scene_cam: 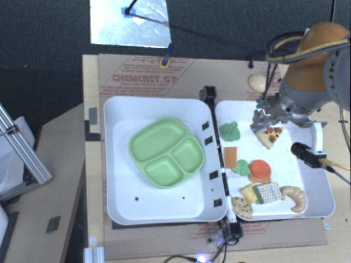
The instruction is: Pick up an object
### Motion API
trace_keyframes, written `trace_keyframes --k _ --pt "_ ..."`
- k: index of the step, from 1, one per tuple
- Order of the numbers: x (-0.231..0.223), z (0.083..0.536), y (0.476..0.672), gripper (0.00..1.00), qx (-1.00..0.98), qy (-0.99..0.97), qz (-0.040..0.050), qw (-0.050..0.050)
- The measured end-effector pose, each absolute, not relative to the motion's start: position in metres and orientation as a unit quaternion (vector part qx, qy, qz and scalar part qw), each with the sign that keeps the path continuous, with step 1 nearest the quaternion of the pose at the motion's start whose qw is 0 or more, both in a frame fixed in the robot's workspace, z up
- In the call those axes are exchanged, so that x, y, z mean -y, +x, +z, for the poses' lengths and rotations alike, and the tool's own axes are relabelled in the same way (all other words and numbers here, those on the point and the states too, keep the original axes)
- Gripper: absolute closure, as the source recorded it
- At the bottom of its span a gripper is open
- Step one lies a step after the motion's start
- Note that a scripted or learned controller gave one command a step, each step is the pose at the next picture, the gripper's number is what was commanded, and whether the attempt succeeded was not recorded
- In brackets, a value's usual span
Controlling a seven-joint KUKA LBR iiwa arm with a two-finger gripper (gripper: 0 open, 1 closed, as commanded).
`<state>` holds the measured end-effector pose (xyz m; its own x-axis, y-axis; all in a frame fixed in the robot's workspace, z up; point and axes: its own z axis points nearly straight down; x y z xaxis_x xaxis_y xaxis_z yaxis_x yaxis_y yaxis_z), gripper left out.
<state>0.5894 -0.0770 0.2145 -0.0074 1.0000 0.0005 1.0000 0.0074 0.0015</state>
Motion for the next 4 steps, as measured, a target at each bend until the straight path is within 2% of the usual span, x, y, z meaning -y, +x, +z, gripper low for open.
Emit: trace_keyframes --k 2,3,4 --pt "0.068 0.228 0.585 1.0 -0.709 0.705 0.0008 0.001" --pt "0.082 0.22 0.596 1.0 -0.707 0.707 0.0006 0.001" --pt "0.077 0.235 0.591 1.0 -0.709 0.706 0.001 0.001"
